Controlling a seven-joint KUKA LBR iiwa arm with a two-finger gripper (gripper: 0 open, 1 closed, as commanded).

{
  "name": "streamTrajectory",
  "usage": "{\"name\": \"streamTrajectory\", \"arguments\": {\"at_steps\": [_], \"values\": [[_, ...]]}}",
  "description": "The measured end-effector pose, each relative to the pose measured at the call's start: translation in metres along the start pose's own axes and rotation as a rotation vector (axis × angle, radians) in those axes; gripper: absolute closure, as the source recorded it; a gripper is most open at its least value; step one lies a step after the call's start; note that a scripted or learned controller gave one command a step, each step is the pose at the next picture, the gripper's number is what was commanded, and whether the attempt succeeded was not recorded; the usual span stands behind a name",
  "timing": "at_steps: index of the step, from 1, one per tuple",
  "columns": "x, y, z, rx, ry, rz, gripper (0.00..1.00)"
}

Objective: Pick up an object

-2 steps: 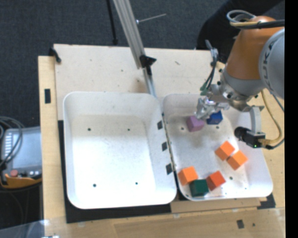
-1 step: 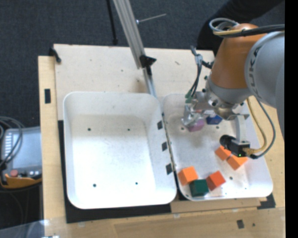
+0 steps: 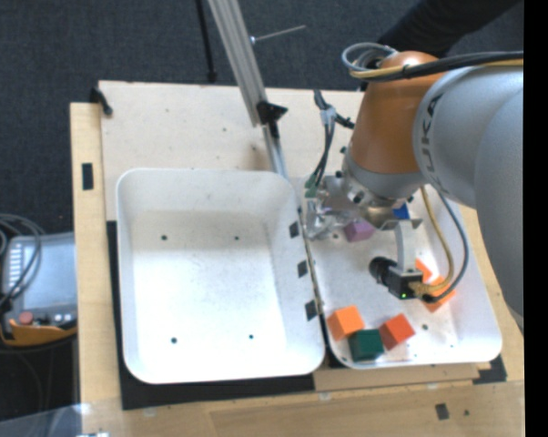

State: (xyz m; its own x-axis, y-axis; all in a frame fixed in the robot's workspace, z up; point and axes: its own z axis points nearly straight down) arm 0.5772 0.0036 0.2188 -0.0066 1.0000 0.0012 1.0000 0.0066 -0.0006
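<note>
I have the arm (image 3: 438,116) reaching over the right bin (image 3: 470,340), with the gripper (image 3: 321,218) low near that bin's left wall, beside a purple block (image 3: 357,231); the wrist hides too much for me to tell how the claw stands. Near the front of the same bin I see an orange block (image 3: 347,320), a green block (image 3: 366,343) touching it, and a second orange block (image 3: 398,330) just beside the green one.

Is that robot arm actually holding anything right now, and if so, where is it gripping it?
It cannot be told. The gripper is low in the right bin, beside a purple block, but the arm's wrist hides whether anything is gripped.
</note>
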Motion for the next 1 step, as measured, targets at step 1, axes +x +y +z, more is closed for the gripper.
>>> {"name": "streamTrajectory", "arguments": {"at_steps": [1], "values": [[0.0545,-0.0195,0.002,0.001,0.0,-0.001,1.0]]}}
